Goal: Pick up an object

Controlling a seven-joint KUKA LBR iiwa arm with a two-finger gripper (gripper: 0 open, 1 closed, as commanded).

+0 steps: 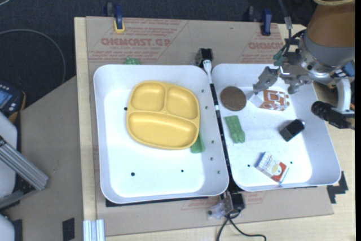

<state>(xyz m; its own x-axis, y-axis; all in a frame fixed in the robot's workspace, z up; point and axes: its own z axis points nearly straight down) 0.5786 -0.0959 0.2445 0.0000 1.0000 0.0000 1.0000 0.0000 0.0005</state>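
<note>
In the right bin (316,169) lie a brown disc (233,98), a green block (234,128), a black block (291,130), a small blue, white and red box (271,167) and an orange-and-white packet (276,100). My gripper (277,86) hangs over the bin's far side, just above the packet. Its fingers (263,80) are spread open, with nothing between them. The arm's wrist covers the bin's far right corner.
The left bin (113,166) holds a yellow divided plate (163,114) with a green piece (197,145) sticking out from under its near right edge. Blue clamps (118,13) pin the cardboard sheet at the back. A black fitting (333,113) juts in at the right.
</note>
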